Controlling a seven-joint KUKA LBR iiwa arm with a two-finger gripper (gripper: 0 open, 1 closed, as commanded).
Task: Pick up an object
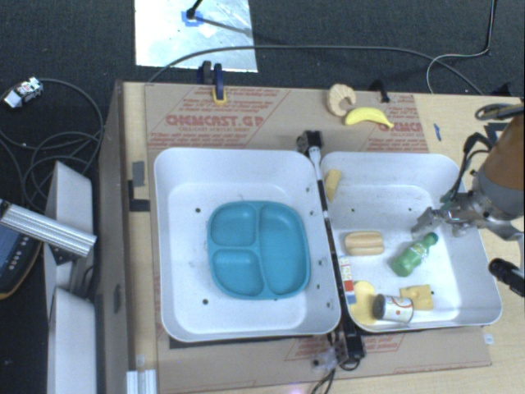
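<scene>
In the right bin [459,175], my gripper [440,221] hangs open just above and to the right of a green bottle [413,254], which lies tilted on the bin floor. Nothing is between its fingers. A hot-dog bun [363,242] lies left of the bottle. Toward the bin's front lie a yellow cheese wedge [418,296], a white can on its side [393,308] and a yellow round piece [360,292]. A pale yellow piece [331,183] leans against the bin's left wall.
The left bin [184,179] holds a blue divided plate [257,248]. Behind the right bin, a banana [367,117] and a tan ring-shaped piece [340,98] rest on the cardboard. The arm [502,175] comes in over the right rim.
</scene>
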